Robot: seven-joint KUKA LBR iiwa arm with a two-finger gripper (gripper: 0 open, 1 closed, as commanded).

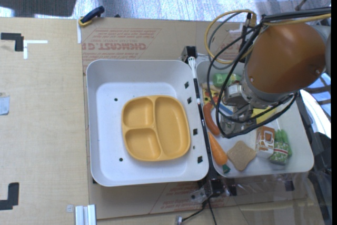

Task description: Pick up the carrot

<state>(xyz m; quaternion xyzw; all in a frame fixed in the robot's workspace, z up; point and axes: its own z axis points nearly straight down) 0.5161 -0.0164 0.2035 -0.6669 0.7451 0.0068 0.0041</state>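
Overhead, two shallow white plastic bins sit side by side on a cardboard-covered bench. At nine o'clock, the left white bin [100, 129] holds a yellow three-compartment plastic plate [156, 128]. At three o'clock, the grey arm with its broad orange band [284, 58] reaches down into the right white bin [305, 158], trailing black and yellow cables. Its two-finger gripper [234, 123] hangs low over the bin's left half, but whether it is open or closed cannot be told. The orange toy carrot [217, 149] lies along that bin's left wall, toward five o'clock of the gripper, seemingly untouched. Beside it rest a round tan slice, perhaps bread [241, 155], and a small orange-and-white carton [266, 142].
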